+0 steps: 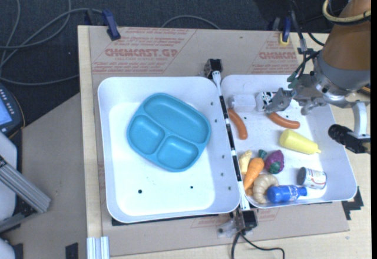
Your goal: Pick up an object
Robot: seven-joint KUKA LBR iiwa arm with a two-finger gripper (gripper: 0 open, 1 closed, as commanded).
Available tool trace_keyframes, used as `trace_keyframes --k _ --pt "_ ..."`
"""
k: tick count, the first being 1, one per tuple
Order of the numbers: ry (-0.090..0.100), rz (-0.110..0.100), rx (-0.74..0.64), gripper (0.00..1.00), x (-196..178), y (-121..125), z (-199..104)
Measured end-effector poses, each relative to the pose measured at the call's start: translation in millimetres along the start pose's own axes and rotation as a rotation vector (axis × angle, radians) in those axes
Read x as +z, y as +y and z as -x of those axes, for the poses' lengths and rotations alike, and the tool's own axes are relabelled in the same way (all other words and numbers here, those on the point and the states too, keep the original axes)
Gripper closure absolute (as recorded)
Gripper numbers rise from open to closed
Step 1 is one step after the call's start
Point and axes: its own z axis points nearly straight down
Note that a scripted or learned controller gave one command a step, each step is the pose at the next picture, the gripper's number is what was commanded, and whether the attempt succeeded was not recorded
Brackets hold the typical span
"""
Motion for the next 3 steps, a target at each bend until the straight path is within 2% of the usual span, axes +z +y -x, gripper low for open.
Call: trace_keyframes --k 1,2,3 --pt "0.002 -0.011 0.005 0.00 97.5 -57.2 30.8" --pt "0.001 0.000 -0.001 0.00 137.4 -86.4 -14.6" --pt "-0.001 0.005 0.001 1.00 125.9 -84.8 -13.0"
